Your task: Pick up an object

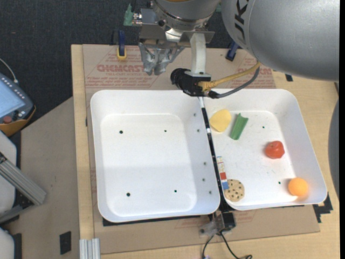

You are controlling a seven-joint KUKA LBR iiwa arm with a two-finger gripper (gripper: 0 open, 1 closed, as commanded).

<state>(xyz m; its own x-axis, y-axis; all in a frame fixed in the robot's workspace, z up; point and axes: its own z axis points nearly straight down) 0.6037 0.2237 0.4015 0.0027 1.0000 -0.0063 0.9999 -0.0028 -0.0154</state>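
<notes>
The arm (280,20) reaches in from the top right, its orange band at the upper edge, and the jaws (157,62) hang above the brown board at the far end of the table (135,63), just beyond the far rim of the left bin (102,144). The grey fingers (152,61) point down and sit close together with nothing between them; whether they are fully closed I cannot tell.

All the loose things lie in the right bin (307,144), nearer the camera than the jaws and off to their right. Closest is a yellow piece (220,120), just beside the divider between the bins. A green block (237,127) lies tilted right next to it, on the side away from the jaws. Farther still, a red fruit (274,149) sits by itself. An orange ball (297,187) rests in the near right corner, the farthest thing from the jaws. A round cookie (234,190) lies at the near edge against the divider, well apart from the jaws.
</notes>
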